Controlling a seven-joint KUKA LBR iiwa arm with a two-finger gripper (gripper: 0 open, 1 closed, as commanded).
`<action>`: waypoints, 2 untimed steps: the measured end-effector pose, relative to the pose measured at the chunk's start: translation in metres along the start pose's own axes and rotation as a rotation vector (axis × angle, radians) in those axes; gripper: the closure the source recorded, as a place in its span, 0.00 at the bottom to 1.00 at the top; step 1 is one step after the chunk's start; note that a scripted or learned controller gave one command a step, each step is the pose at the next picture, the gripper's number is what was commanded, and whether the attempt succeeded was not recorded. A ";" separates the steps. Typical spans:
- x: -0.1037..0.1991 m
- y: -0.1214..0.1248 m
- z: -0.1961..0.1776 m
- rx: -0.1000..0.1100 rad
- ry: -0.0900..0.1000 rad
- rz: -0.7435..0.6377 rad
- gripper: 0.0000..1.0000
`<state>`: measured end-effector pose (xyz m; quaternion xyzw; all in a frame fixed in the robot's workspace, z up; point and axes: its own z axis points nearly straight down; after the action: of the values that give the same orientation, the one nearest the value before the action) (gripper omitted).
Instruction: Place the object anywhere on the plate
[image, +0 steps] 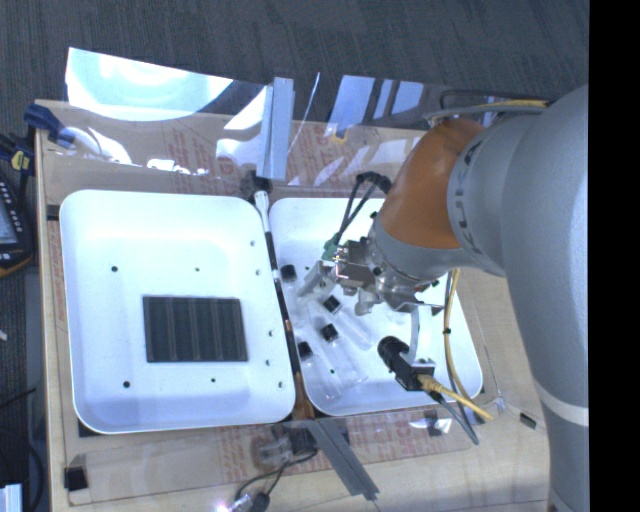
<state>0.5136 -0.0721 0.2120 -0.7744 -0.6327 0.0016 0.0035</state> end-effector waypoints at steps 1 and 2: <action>0.036 -0.009 0.022 0.002 0.000 0.434 1.00; 0.107 -0.053 0.023 0.000 -0.002 0.352 1.00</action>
<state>0.4826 0.0430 0.1900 -0.8731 -0.4875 0.0027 0.0027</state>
